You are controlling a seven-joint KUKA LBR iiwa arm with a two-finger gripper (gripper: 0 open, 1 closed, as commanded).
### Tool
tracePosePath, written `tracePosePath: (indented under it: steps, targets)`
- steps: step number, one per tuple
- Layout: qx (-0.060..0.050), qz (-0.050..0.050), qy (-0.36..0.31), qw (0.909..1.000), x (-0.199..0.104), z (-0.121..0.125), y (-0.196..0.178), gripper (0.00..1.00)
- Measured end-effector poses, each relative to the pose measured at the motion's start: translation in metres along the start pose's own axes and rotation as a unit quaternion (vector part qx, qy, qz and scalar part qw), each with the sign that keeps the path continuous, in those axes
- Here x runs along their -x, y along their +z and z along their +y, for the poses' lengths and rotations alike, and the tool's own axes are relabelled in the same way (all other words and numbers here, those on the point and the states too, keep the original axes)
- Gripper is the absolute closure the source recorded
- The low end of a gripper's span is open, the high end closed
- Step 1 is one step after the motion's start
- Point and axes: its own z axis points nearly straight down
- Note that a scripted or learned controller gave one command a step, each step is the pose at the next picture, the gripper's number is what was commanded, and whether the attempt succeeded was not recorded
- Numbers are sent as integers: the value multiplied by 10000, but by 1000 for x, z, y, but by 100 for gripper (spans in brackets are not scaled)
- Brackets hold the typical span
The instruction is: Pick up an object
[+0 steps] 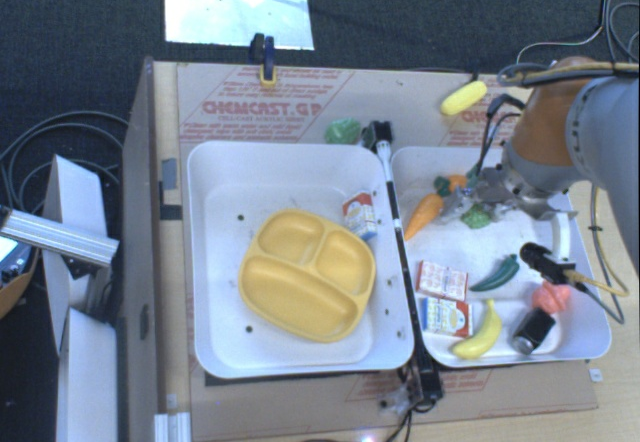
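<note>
- Tabletop [300, 95]: a printed cardboard sheet covers it and carries both bins. A yellow lemon-like piece [463, 97] lies on the sheet just beyond the right bin's far rim.
- Left bin [215, 230]: holds a yellow divided tray [305, 273] and a small carton [360, 216] touching the tray's far corner, near the wall shared with the right bin.
- Right bin [590, 335]: the landmark for this pick. It holds the candidate objects listed below.
- Arm [590, 130]: enters over the right bin's far right corner, orange band above the wrist, wrist tilted down toward the bin's far end.
- Gripper [478, 198]: sits low at the right bin's far end, directly over a small green piece [476, 219]. Whether the jaws are wide, narrow or closed on anything cannot be told; the wrist hides them.
- Carrot [424, 214]: at the right bin's far left, beside the gripper. Judged light, rigid, smooth plastic; grip across the thick middle, since the taper may slip.
- Banana [480, 332]: at the near rim. Judged light and curved; grip mid-body.
- Two flat cartons [441, 281]: left of centre. Judged light but flat; hard to get under.
- Green pepper [497, 274]: mid-bin. Judged slim, prone to roll.
- Pink piece [552, 297] and dark cylinder [532, 330]: near right corner.
</note>
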Motion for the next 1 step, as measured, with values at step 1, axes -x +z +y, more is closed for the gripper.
tracePosePath:
  steps: [1]
  targets:
    - [-187, 19, 9, 9998, -2, 44, 3, 0]
